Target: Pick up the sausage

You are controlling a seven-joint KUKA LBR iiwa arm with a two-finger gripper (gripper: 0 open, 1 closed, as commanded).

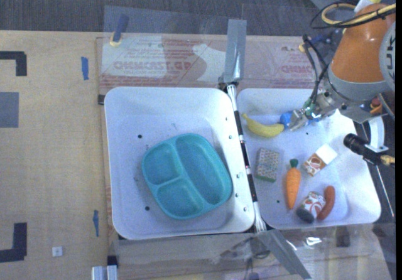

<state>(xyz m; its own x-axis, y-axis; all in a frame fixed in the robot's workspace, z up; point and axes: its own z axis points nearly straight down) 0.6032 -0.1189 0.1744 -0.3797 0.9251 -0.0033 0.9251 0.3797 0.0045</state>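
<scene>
On the left, the pale wooden table (50, 166) carries black corner marks and short strips of blue tape. Next comes the left shallow white bin (125, 115), and in it lies a teal plastic plate with three compartments (186, 175), set toward the bin's near right part.

Past the divider between the bins is the right shallow white bin (364, 210), which holds the small items. A yellow toy banana (262, 127) lies near its far left corner, curved side down toward the camera. Below it, a small greenish-grey speckled sponge block (267, 164) sits near the left wall. To its right an orange toy carrot with a green top (292, 186) lies lengthwise, green end away from the camera. Just right of the carrot's tip is a small brown and dark can-like toy (308, 206), and touching its right side lies the reddish-brown sausage (327, 203), slightly slanted, near the bin's near right part. Above these rests a small white and orange carton (317, 161).

The grey arm with the orange band (358, 53) reaches in from the right, and its gripper (300, 119) hangs over the far part of the right bin, just right of the banana and well apart from the sausage. Whether the fingers are spread or pressed together cannot be told; something small and blue shows at their tip.
</scene>
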